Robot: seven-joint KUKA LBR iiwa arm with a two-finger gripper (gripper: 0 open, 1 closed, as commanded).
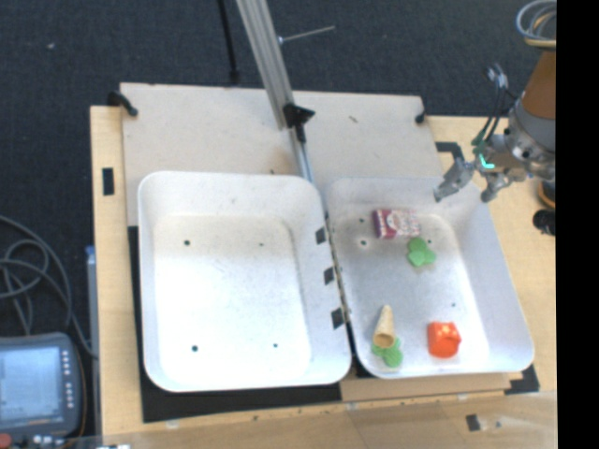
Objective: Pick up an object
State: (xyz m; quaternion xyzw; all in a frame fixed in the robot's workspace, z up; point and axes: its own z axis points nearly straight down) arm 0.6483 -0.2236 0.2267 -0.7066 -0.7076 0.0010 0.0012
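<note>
In the right bin (487, 279), near edge first: orange block (444, 339) & cone (384, 325), farther a green piece (421, 253), then the small box (395, 223), prob. light & stiff, best taken across its short sides; gripper (471, 183) hangs spread open w/ nothing in it, just beyond.

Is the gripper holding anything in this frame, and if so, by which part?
Nothing is held. The gripper is open above the right bin's upper right corner, apart from the objects lying inside.
</note>
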